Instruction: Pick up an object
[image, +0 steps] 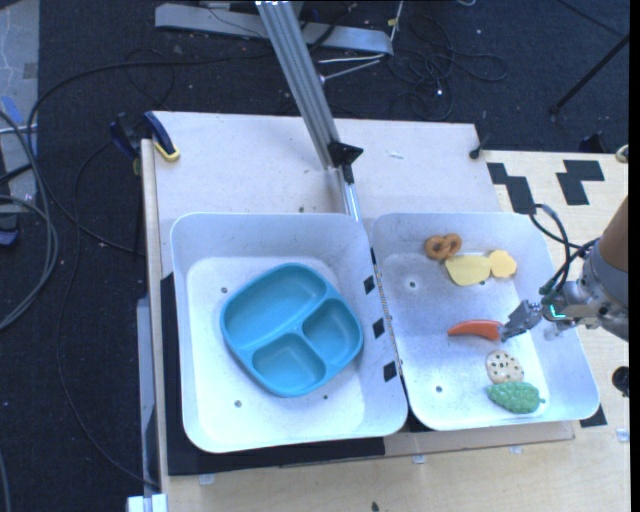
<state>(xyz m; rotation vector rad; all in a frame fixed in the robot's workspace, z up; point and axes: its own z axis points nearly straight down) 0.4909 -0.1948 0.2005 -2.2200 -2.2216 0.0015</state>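
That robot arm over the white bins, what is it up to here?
A grey robot arm reaches in from the right over the right-hand shallow white bin, trying to pick something up. Its end effector hangs right beside the tip of an orange carrot-shaped toy, with nothing visibly held. Nearby lie a brown pretzel toy, a pale yellow flat piece, a spotted cookie toy and a green leafy toy. The left-hand white bin holds a blue three-compartment plastic tray.

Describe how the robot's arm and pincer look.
A grey arm enters from the right, with black cables looping beside it. Its pincer is dark metal with slim fingers, mounted on a grey wrist block showing a small teal light.
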